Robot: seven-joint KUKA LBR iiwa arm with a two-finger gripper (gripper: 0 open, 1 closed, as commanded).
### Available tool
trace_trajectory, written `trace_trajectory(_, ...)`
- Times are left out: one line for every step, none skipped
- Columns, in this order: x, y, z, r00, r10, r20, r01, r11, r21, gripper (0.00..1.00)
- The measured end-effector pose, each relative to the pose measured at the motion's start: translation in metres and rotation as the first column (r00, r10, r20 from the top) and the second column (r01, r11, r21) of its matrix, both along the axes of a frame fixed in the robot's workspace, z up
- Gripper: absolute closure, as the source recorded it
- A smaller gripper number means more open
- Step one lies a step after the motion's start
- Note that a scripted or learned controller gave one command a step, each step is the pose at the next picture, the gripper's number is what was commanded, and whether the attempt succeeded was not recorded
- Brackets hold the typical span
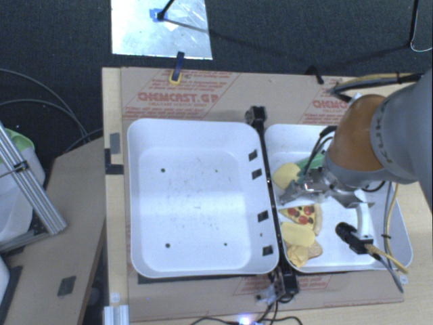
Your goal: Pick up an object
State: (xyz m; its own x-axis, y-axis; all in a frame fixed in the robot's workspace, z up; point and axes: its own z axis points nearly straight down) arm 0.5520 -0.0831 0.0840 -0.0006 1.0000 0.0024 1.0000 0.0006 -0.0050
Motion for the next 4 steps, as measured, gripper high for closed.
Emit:
trace_trajectory(-0.058,-0.009,0.001,1.0,-0.001,0.005,0.001,1.0,-0.002,0.0)
trace_trajectory(-0.033,0.065,0.106,1.0,0.011,0.017,-0.011,1.0,-0.001,0.0)
trace_trajectory(-0.033,0.06,0.112,1.0,0.005,0.011,-0.005,1.0,-0.002,1.0)
trace_trajectory(-0.065,0.113,0.202,1.0,0.009,0.014,-0.009,1.0,0.0,1.0)
